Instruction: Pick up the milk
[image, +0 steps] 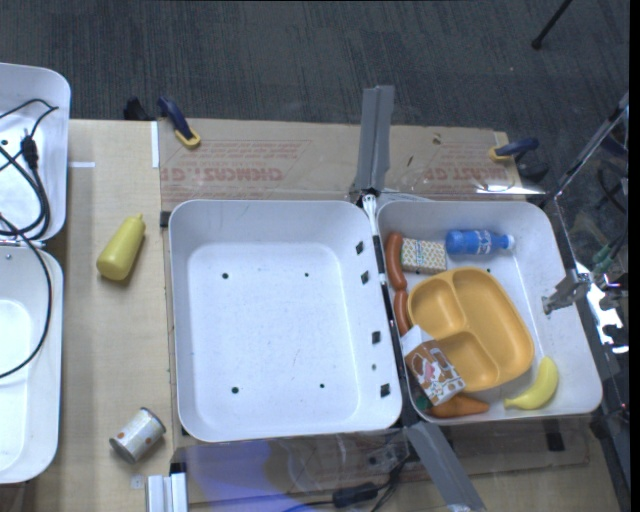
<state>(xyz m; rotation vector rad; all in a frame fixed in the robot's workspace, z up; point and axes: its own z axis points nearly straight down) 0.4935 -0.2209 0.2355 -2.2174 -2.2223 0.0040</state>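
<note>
At the far left of the frame, a yellow mustard bottle (121, 248) lies on the bench (110, 340), and a small silver can (137, 433) lies on its side near the lower left corner. A blue clamp (178, 121) sits at the bench's upper edge. Right of these is the left white bin (185, 300), touching the right white bin (575, 370) along the middle.

Along the right bin's left wall lies a reddish sausage (397, 262). Just beside it near the top is a small speckled box (423, 256), then a blue bottle (478, 241) on its side. A yellow divided plate (475, 320) takes up the bin's centre. The milk (437, 372), a brown and white carton, lies tilted in the lower left of this bin, overlapping the plate's lower left edge. An orange carrot (461, 406) lies just below it, and a banana (534, 387) lies at the lower right, beside the plate.

Over the bin's right rim sits the arm's grey metal end, well apart from the milk; whether its jaws are apart or together cannot be told.
</note>
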